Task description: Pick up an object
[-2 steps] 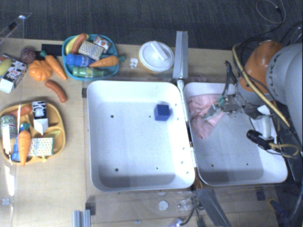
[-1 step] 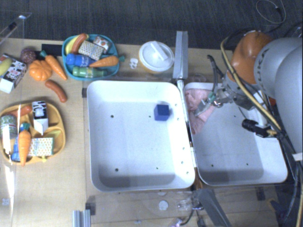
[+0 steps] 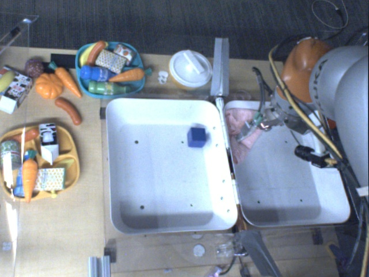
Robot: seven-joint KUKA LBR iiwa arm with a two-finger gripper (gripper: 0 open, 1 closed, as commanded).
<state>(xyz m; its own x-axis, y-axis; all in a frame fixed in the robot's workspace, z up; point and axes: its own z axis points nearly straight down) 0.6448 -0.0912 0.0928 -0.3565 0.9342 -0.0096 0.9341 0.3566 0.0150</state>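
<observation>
1 small blue cube point(image 3: 197, 137) sits flat on the floor of the left white bin point(image 3: 144, 212), toward its upper right. A crumpled pink cloth point(image 3: 237, 127) lies in the upper left corner of the right white bin point(image 3: 288, 209).

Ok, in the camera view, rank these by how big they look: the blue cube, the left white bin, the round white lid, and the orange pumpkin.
1. Left white bin, by far the largest.
2. Round white lid.
3. Orange pumpkin.
4. Blue cube, the smallest, though not far off the pumpkin.
</observation>
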